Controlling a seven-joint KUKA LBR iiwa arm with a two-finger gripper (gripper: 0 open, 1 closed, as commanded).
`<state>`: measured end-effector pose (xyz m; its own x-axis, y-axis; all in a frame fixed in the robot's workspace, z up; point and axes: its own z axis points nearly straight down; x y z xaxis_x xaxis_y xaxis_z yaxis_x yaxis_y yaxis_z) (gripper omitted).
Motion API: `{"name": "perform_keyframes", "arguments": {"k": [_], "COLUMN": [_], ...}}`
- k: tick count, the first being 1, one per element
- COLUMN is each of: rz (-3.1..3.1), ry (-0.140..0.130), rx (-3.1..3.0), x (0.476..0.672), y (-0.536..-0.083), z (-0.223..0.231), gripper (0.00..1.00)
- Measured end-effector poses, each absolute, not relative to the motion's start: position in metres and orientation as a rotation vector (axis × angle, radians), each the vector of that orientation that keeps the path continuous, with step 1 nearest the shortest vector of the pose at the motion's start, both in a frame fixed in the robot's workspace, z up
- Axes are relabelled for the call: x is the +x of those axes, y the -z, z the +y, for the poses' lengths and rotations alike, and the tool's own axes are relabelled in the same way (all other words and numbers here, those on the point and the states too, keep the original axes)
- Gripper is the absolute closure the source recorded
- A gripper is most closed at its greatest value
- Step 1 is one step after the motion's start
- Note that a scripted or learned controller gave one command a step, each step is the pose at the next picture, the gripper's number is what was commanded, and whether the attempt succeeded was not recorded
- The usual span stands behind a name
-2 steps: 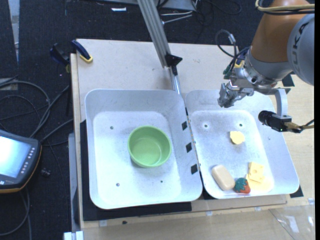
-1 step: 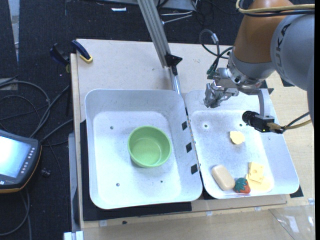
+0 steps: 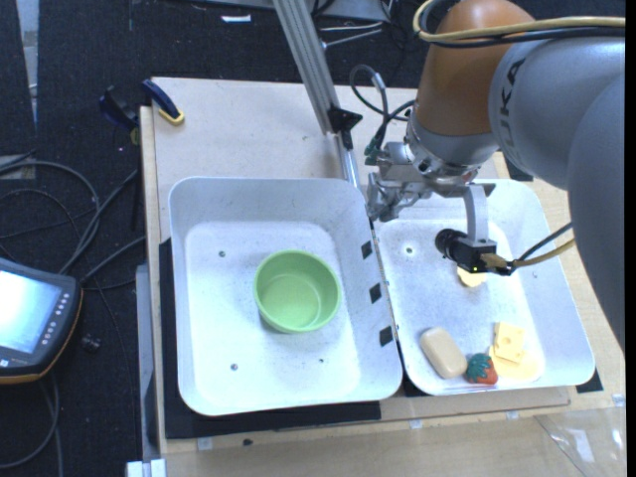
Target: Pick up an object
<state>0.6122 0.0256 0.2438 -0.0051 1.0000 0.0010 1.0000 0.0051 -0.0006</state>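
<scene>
Three toy foods (image 3: 481,368) lie lower right, well apart from the gripper (image 3: 383,210) at the right bin's (image 3: 422,301) upper-left wall; its opening cannot be told. Likely fault: wall strike, empty grasp.

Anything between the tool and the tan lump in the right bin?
Nothing visible. The tool is over the far end of the right bin; bare floor runs from there to the tan lump near the front rim.
</scene>
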Motion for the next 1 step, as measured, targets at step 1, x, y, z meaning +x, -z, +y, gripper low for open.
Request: {"name": "perform_keyframes", "arguments": {"k": [1], "rz": [-2.226], "ry": [0.000], "rx": [-2.214], "x": [0.6217], "y": [-0.2350], "z": [0.0839], "gripper": [1.00]}}
